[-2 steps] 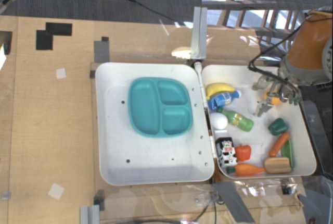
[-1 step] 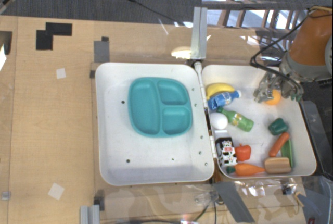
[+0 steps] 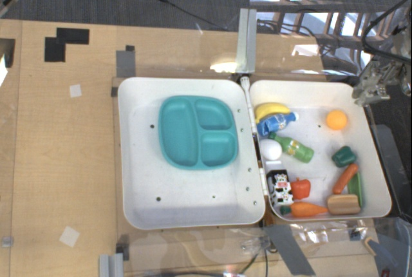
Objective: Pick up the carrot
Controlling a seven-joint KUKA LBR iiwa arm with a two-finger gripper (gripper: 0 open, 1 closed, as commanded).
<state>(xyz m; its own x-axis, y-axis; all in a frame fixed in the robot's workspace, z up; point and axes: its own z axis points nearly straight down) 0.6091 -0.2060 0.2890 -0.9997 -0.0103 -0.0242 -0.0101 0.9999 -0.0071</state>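
Lying in the right bin [image 3: 380, 160], the carrot [image 3: 345, 178] is clear; jaws' [image 3: 372, 90] state unreadable.

Two white bins side by side: teal plate [image 3: 196, 132] in left bin [image 3: 138, 205]; carrot [image 3: 345, 178], orange [image 3: 336, 120], banana [image 3: 270, 109], bottle [image 3: 293, 148] in right bin [image 3: 380, 195]. Gripper [image 3: 371, 90] at right bin's upper corner.
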